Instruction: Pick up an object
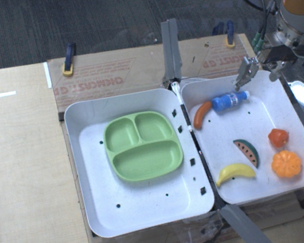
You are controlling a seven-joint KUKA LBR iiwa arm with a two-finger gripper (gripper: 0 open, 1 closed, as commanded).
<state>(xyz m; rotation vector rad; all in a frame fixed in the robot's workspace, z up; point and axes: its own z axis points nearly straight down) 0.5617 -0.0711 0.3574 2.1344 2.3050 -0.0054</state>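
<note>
Arm [295, 11] at right, wrist angled down-left

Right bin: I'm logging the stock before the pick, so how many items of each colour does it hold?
Orange: 2, curved orange sausage, round orange pumpkin
Blue: 1, blue plastic bottle
Red: 1, small red pepper
Yellow: 1, yellow banana
Red-green: 1, watermelon slice
Total: 6

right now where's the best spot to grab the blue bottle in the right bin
Probably across the middle of the blue bottle, coming straight down with the jaws closing over its narrow width. It lies on its side, running left to right, and its left end sits close to the orange sausage.
</note>
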